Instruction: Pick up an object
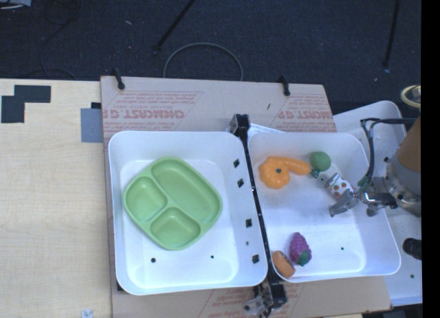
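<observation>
claw (342, 206) sits low at the right bin's (375, 258) right side; i cannot tell how it stands. nearest it i see a small white patterned toy (336, 185), just beside a green ball (320, 161).

A cardboard sheet (206, 107) is laid on the worktop (48, 200); two white bins (127, 146) (375, 255) are set upon it, at nine and three o'clock.
</observation>
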